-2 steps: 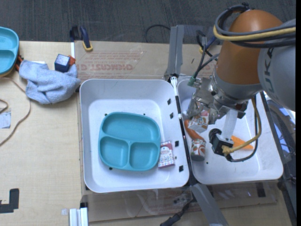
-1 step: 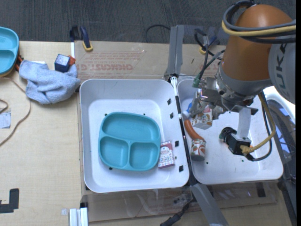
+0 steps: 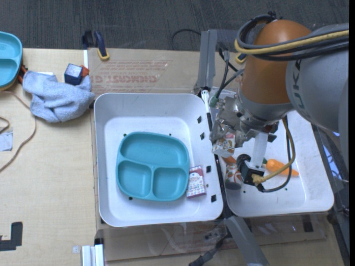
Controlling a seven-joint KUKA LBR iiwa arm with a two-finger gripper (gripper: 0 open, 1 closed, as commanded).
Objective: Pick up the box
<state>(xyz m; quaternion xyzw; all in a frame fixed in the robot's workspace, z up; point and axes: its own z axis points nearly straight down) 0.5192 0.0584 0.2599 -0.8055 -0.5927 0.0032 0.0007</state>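
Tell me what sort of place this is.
Probably a robotics lab bench: a grey arm reaches over two white bins, one holding a teal plate and a small box, on cardboard-covered benchtop.

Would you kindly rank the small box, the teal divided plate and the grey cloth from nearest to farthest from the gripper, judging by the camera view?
From the gripper over the right bin:
1. Small box, left bin, beside the plate's right edge.
2. Teal divided plate, middle of the left bin.
3. Grey cloth, on the bench, far left.
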